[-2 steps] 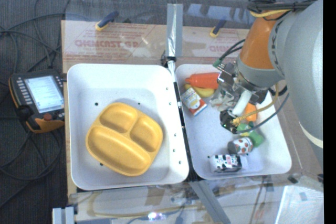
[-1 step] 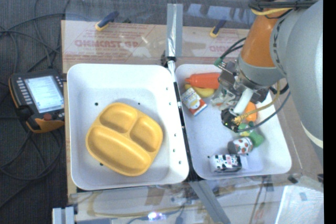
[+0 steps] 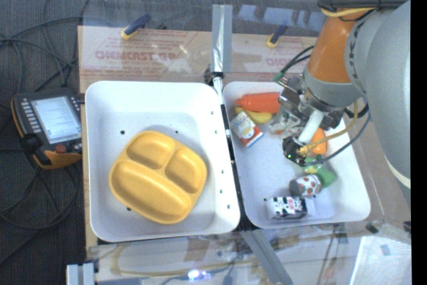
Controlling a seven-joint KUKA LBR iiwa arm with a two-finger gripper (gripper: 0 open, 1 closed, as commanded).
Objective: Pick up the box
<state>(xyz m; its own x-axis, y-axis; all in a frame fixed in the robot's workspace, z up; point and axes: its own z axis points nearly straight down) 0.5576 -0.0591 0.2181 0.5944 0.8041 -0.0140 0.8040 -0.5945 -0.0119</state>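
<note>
A small yellow, white and orange box (image 3: 245,128) lies tilted in the right bin (image 3: 263,173), close to its left wall. A second box, white with black patches (image 3: 289,207), lies near that bin's front edge. My gripper (image 3: 291,117) hangs over the upper middle of the right bin, to the right of the small box and apart from it. It is just below an orange carrot-shaped toy (image 3: 259,102). I see nothing held in it.
A yellow divided plate (image 3: 158,175) fills much of the left bin (image 3: 107,110). In the right bin, a red-and-white spotted toy (image 3: 307,185), a green piece (image 3: 325,177) and an orange piece (image 3: 319,137) lie near the gripper's right side.
</note>
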